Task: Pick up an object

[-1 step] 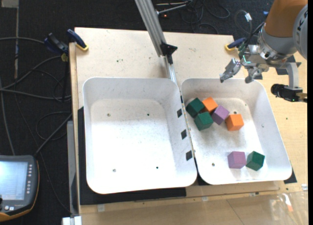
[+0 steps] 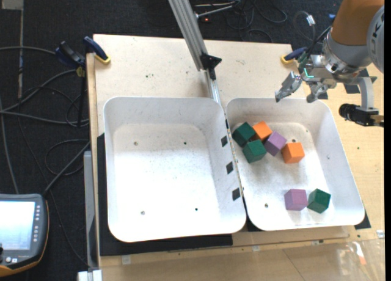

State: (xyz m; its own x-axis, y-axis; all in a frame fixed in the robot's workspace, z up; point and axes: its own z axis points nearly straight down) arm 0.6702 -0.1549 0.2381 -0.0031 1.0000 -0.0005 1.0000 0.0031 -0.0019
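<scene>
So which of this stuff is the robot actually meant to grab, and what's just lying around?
For the job:
- hand, open above the right bin
- green blocks
- orange blocks
- purple blocks

Just lying about:
- left bin
- clamps
- handheld screen

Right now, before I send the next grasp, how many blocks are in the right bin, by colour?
Green blocks: 3
Orange blocks: 2
Purple blocks: 2
Total: 7, all in the right bin. The gripper hangs over its far rim with nothing between its fingers.
</scene>
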